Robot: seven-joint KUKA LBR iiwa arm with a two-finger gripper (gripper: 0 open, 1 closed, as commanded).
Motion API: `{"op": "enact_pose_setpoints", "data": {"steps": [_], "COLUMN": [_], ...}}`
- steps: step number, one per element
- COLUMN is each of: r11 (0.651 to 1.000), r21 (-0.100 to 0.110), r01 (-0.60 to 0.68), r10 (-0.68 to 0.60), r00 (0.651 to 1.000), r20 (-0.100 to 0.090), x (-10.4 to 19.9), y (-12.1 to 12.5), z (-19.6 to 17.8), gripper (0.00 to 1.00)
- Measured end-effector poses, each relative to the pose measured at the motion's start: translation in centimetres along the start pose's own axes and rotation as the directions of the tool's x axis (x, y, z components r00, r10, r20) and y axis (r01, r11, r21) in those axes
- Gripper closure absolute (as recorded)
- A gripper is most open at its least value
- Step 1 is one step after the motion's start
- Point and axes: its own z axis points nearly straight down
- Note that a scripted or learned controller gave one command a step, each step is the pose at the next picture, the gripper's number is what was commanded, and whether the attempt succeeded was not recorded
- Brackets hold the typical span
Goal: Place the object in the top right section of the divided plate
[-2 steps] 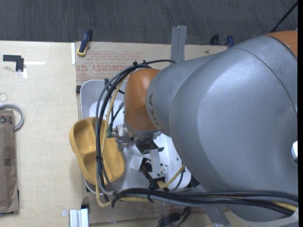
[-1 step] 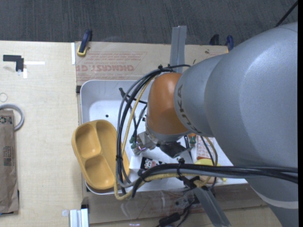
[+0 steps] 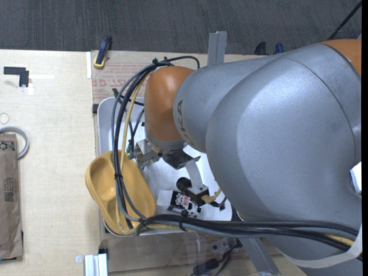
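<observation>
The yellow divided plate (image 3: 112, 187) lies tilted at the left end of a white bin (image 3: 104, 115), its rim hanging over the bin's left wall. My gripper (image 3: 141, 152) sits just above the plate's upper right edge, under the orange wrist band. The wrist and a bundle of black and yellow cables cover most of it. The big grey arm hides most of the bin's floor.
On the bench to the left lie a brown paper bag (image 3: 9, 194), a grey ring (image 3: 20, 142) and a small black bracket (image 3: 16, 73). A blue and yellow tool (image 3: 103, 51) rests beyond the bin's far left corner.
</observation>
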Motion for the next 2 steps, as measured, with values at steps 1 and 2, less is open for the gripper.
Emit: {"op": "enact_pose_setpoints", "data": {"steps": [1, 2], "r11": [0.922, 0.668], "r21": [0.005, 0.006], "r01": [-0.386, -0.744], "r10": [0.386, 0.744], "r00": [0.922, 0.668], "r20": [0.001, 0.004], "x": [1.0, 3.8], "y": [-4.3, -6.3], "z": [-1.2, -0.4], "gripper": [1.00, 1.00]}}
